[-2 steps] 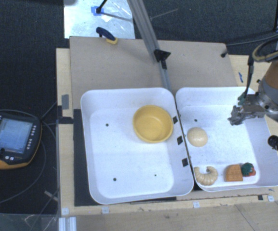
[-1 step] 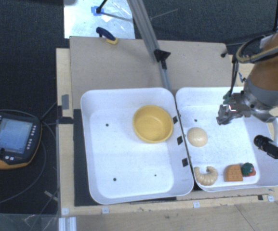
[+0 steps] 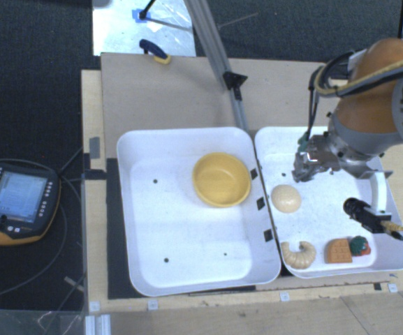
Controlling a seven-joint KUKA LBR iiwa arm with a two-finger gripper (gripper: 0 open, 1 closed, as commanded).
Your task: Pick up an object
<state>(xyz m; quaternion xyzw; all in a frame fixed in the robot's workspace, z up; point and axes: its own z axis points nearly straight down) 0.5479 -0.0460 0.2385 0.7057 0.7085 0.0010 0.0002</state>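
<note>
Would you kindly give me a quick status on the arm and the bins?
Hand over right bin, holding nothing seen. Nearest: pale round object, just below it. Yellow bowl in left bin. Nothing blocking.

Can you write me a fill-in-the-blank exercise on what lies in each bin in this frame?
1. The yellow bowl lies in the ____ bin.
2. The gripper hangs over the ____ bin, above the cream round object.
3. Near that bin's front edge, the curled cream object lies to the ____ of the orange block.
4. The green and red piece touches the block's ____ side.

Missing words: left; right; left; right
</note>
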